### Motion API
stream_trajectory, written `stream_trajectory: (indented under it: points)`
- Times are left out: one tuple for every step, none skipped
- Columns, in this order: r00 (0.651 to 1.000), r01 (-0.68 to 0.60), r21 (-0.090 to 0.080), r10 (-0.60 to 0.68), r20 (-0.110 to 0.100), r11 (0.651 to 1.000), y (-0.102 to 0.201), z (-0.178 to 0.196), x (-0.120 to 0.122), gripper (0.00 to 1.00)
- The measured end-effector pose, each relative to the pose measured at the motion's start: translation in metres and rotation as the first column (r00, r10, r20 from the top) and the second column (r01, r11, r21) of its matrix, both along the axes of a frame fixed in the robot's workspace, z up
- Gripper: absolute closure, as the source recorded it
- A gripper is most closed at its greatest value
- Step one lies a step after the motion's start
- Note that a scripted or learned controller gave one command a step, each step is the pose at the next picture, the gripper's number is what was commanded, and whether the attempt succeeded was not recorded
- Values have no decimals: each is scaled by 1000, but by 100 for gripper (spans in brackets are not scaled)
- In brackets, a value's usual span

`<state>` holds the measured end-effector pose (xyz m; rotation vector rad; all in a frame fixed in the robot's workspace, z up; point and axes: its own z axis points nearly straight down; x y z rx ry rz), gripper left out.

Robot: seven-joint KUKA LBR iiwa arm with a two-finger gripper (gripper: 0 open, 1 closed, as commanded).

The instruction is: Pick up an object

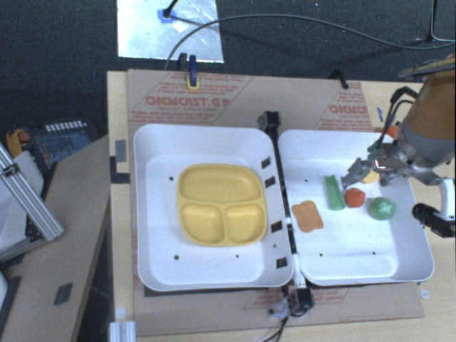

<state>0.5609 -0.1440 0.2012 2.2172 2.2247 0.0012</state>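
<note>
The right bin point(356, 262) holds a green stick point(333, 191), a red ball point(355, 198), a green round piece point(381, 207) and a flat orange piece point(308, 216). A small yellow piece point(370, 178) lies partly hidden under the gripper. My gripper point(365, 169) hangs low over the bin's upper right part, just above the red ball and the yellow piece. It is open, and nothing shows between its fingers.
The left bin point(157, 255) holds a yellow divided tray point(219, 204). A black hinge strip point(280, 191) runs between the two bins. The arm point(434, 120) comes in over the right bin's far right corner.
</note>
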Motion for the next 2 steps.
stream_trajectory:
  points:
    - [1000, 1, 0, -1, -3, 1000, -1, -46, 8, 0]
    - [1000, 3, 0, -3, -4, 1000, -10, -102, 6, 0]
